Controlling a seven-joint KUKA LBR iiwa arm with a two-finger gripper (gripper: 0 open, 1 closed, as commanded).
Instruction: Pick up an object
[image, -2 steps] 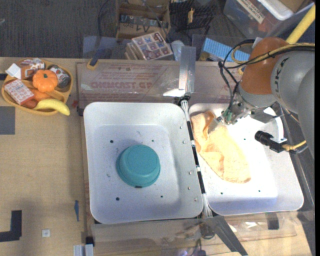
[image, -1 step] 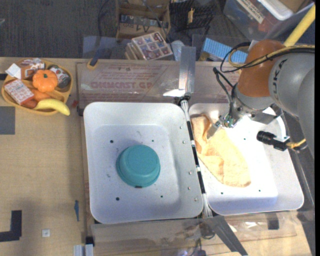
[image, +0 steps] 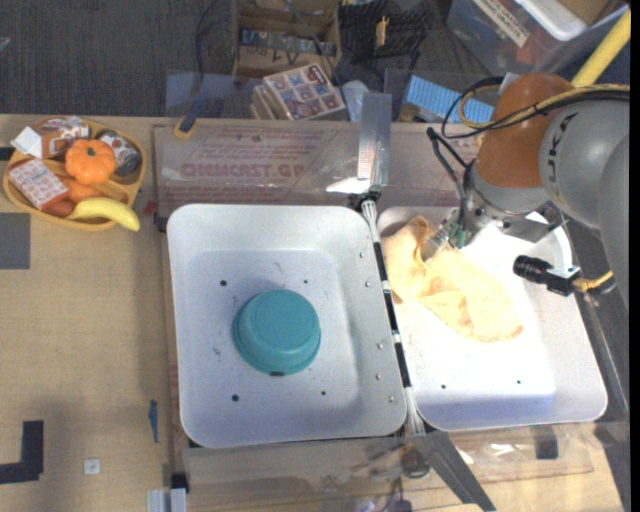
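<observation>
Camera view: gripper (image: 445, 240) over the yellow cloth (image: 460, 290).
Finger state: cannot tell. Beside the cloth, the teal bowl (image: 277, 331).

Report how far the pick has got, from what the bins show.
Done: the arm has reached over the right bin, with its pincer down at the upper edge of the yellow cloth.
In hand: apparently a try at that cloth; the view does not settle whether it is gripped.
Left: the cloth lies on the bin floor, so lifting remains. The teal bowl sits apart in the left bin.
</observation>
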